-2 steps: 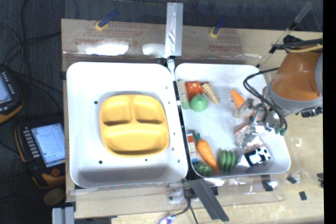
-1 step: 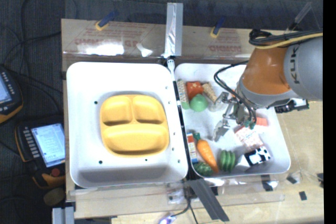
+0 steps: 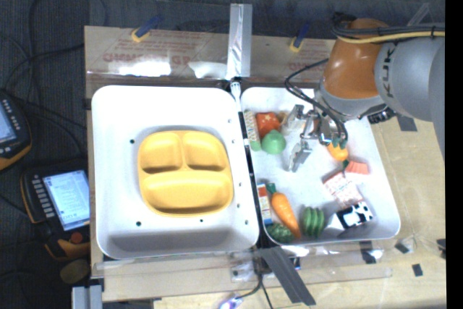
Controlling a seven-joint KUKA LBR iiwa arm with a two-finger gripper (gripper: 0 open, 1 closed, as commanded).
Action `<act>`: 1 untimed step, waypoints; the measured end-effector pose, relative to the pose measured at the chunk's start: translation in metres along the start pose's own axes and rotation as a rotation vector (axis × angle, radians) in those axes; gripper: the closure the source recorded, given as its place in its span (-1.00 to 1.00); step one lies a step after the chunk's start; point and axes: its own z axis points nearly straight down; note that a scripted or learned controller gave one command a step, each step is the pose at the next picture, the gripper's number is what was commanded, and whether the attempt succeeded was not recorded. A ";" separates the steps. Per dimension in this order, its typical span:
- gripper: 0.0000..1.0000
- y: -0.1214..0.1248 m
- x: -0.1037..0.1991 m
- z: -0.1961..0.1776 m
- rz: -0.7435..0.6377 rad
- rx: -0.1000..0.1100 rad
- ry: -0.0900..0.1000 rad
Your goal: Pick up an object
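Green ball [image 3: 274, 143] lies just left of the end effector [image 3: 302, 148], whose fingers stand apart and hold nothing above the right bin [image 3: 383, 188], so a descent here may close on bare floor or nudge the ball away.

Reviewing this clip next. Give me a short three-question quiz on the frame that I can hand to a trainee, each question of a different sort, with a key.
1. True or false: the yellow divided tray lies in the right bin.
2. Multiple choice: the pincer hangs over A) the left bin, B) the right bin, C) the bare bench.
3. Fill in: the carrot lies beside a striped ____ vegetable near the right bin's front wall.

Key: 1 false, the tray is in the left bin. 2 B. 3 green.
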 end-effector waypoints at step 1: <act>-1.00 -0.046 0.022 0.001 -0.238 -0.002 -0.021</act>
